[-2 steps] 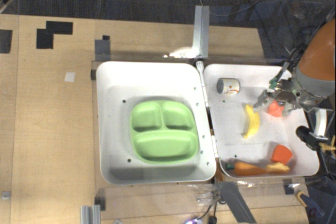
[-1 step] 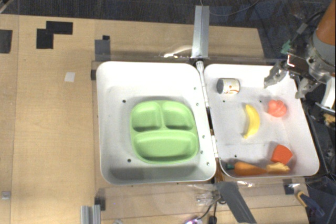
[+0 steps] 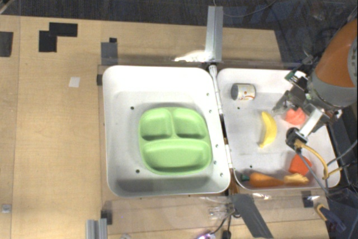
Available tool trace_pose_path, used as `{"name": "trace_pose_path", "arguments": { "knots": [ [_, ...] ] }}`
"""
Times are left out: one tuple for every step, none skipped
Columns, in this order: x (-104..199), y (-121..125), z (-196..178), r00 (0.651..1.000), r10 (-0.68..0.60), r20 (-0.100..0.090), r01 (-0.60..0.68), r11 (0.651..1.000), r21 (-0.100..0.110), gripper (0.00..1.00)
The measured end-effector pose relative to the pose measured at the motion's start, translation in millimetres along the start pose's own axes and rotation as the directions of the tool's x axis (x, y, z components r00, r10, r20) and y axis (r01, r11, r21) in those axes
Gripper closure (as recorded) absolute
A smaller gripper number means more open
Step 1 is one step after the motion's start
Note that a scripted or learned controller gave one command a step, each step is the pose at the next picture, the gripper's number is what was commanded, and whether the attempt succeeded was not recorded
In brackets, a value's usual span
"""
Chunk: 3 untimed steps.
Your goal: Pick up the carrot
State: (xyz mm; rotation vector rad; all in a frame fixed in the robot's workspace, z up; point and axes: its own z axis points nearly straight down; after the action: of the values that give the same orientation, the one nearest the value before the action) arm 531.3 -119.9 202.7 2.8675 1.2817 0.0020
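- hovering over the right side of the right bin point(image 3: 246, 76), my hand point(image 3: 302, 118) hangs above the floor of the bin, near a pink-red piece point(image 3: 295, 116) that sits just under it.
- whether my hand is spread or pressed together i cannot tell; the wrist and its cables cover that part, and nothing shows pinched in it.
- the carrot point(image 3: 267, 179) lies flat along the near wall of the right bin, pushed into the bottom edge, with an orange block point(image 3: 299, 165) just beside its right end.
- lying tight against the wall like that, it will likely be awkward to close on from that side.
- the banana point(image 3: 268, 130) rests mid-bin, well apart from the carrot, and a small can point(image 3: 243, 92) lies on its side near the far wall.
- the green tray point(image 3: 175, 139) sits alone in the left bin point(image 3: 117, 120), out of my way.
- the carrot's right tip blurs into a pale bit beside it; i cannot tell where one ends.
- my arm's bulk cuts off the bin's right rim on the counter point(image 3: 50, 137).
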Motion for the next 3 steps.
{"name": "trace_pose_path", "arguments": {
  "knots": [
    [-21.0,-2.7,77.8,0.993,-0.114,0.0,0.114,0.993,0.002,0.0],
    [-2.3,-57.1,107.2,0.985,-0.171,-0.001,0.171,0.985,0.001,0.0],
    [-40.0,15.6,-31.2,0.988,0.156,-0.001,-0.156,0.988,-0.002,0.0]
  ]
}}
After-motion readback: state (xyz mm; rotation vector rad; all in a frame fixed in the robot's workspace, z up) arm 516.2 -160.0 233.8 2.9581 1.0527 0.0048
